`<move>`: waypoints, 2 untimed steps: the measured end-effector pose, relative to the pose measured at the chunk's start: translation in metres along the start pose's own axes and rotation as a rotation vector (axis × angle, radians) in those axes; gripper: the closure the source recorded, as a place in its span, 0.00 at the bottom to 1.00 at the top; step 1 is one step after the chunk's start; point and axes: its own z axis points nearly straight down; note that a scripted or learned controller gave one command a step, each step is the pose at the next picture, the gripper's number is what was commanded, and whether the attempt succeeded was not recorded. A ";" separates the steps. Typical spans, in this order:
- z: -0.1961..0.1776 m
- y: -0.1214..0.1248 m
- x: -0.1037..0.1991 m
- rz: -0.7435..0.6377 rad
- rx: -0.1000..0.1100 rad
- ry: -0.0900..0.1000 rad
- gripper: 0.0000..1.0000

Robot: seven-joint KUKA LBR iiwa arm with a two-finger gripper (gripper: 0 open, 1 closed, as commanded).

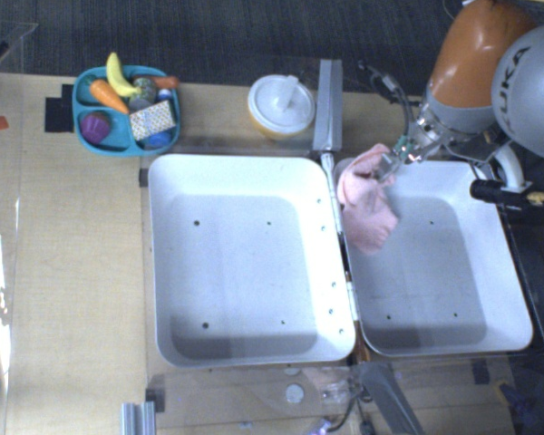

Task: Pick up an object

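Nearest you, along the lower half of the frame, you see two shallow white bins of smooth plastic with rounded corners, set side by side on a pale wooden bench. The left bin shows a bare floor dotted with small dark holes. In the right bin a soft pink cloth hangs in crumpled folds at the upper left corner, draped down beside the dividing rim. The gripper pinches the cloth's top edge, so the cloth dangles from it. Behind it the arm bulges grey and orange in the upper right. Farther back, at the top centre, sits a round white lidded container, and in the upper left a blue tray holds toy food.
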 end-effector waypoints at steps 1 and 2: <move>0.000 0.000 0.000 0.001 0.000 0.000 0.00; 0.082 -0.016 -0.011 -0.041 0.005 0.003 0.00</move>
